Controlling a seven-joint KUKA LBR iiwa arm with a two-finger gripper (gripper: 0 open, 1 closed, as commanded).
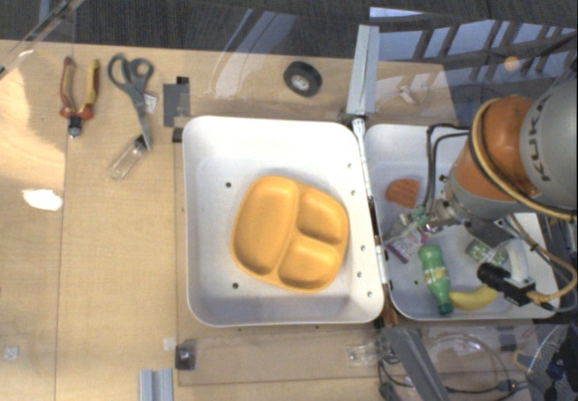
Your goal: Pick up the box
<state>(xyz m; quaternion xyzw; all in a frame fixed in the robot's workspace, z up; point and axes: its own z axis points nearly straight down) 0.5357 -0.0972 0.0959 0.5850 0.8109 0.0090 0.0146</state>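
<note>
A small green-and-white box lies in the right bin, partly under the arm's cables. The grey arm with its orange band hangs over this bin. My gripper points down to the left, low over a small purplish packet and just above the cap end of a green bottle. The box sits to the right of the gripper, apart from it. Nothing is visibly held.
A banana lies at the right bin's front beside the bottle, and a brown-orange flat piece lies near its left wall. The left bin holds a yellow divided plate. Scissors, pliers and a tape roll lie on the bench behind.
</note>
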